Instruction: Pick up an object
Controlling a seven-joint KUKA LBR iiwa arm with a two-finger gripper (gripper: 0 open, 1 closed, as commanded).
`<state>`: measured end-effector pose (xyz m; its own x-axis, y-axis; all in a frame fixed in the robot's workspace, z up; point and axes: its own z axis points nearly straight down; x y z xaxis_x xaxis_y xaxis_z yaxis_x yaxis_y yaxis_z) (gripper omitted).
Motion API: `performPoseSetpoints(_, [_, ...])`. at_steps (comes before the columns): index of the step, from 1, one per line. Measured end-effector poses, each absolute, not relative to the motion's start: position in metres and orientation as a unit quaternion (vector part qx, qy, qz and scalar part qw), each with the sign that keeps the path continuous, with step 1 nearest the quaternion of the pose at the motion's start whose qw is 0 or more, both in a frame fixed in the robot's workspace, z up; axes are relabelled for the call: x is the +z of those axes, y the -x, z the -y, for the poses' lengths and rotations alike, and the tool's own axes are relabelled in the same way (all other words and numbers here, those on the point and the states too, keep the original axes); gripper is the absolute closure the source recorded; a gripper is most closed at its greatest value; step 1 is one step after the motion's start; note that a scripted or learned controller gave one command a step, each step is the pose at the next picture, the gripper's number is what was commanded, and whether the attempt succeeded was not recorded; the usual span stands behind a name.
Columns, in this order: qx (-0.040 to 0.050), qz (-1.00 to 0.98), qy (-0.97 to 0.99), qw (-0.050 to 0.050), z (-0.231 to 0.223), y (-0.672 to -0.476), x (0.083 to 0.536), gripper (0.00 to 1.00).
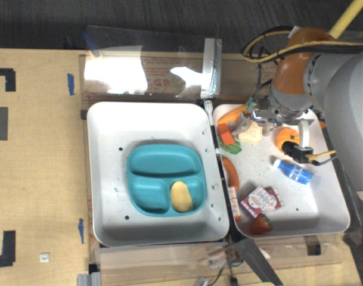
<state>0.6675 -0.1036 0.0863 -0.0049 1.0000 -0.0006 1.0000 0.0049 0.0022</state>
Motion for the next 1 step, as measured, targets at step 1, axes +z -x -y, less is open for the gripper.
performPoseSetpoints(1, [0.0004,-0.71,-0.705,0.002,0.1032,-0.6683,0.0973,1.0])
